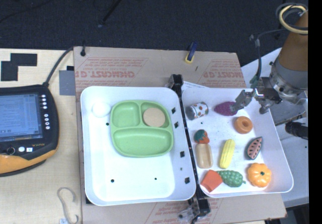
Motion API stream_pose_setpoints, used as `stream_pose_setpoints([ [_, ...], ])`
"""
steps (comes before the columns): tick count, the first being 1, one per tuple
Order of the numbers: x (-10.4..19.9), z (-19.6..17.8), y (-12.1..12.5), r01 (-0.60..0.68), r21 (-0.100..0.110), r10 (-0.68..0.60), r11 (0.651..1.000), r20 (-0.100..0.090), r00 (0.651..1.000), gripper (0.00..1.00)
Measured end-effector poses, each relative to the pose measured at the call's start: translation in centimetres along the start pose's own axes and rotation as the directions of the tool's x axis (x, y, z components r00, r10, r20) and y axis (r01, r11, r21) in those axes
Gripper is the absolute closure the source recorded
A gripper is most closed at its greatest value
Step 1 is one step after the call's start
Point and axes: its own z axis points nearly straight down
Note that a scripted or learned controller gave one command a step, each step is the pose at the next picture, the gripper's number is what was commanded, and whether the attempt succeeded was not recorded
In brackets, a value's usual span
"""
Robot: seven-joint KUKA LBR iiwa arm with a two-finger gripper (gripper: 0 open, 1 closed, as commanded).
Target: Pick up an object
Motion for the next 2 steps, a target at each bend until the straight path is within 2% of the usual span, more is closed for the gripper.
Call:
stream_pose_setpoints([
  [1,0.0,-0.6,0.2,0.002,-0.010,-0.002,1.000,0.002,1.000,0.00],
  [2,0.8,4.9,0.7,0.002,-0.006,-0.002,1.000,0.000,1.000,0.00],
])
